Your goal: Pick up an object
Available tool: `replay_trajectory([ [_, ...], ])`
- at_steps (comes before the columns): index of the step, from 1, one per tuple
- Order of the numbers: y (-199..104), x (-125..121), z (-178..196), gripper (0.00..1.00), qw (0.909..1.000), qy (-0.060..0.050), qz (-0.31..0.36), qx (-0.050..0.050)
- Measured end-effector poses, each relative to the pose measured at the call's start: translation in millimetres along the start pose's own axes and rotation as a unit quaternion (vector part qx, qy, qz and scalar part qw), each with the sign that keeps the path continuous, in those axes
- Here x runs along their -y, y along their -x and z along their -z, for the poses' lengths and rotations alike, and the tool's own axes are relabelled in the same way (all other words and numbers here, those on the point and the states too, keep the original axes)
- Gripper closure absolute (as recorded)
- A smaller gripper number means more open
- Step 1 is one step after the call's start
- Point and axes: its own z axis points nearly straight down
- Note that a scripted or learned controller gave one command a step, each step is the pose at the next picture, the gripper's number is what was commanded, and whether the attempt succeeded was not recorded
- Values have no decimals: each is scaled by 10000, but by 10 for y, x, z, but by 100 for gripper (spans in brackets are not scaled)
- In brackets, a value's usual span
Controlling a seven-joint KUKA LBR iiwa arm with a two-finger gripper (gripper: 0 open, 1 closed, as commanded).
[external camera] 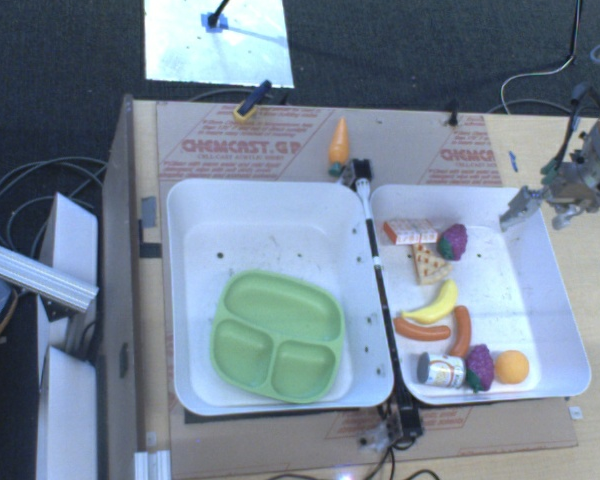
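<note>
White plastic bins sit side by side on the worktop (540,153). The right bin (555,298) carries the toy food: a small orange-and-white box (410,232) and a purple grape bunch (453,240) near its far wall, a cheese wedge (429,264) just below them, then a banana (435,303) lying above two sausages (421,329), and along the near wall a can (442,371), a second purple bunch (479,367) and an orange (512,367). The left bin (195,268) carries a green divided plate (277,336). A toy carrot (338,142) stands outside, behind the bins. The jaws (533,204) hang over the right bin's far right corner, well apart from every piece; nothing sits between them, and whether they are spread or pressed together cannot be told.
</note>
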Motion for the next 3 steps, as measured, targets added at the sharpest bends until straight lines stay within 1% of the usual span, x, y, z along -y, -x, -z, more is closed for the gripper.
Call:
replay_trajectory([
  [1,-486,193,-1315,0,10000,-24,5,-12],
  [2,-1191,328,-1466,0,10000,-12,3,-11],
  [3,-1179,320,-1359,100,10000,0,0,-5],
])
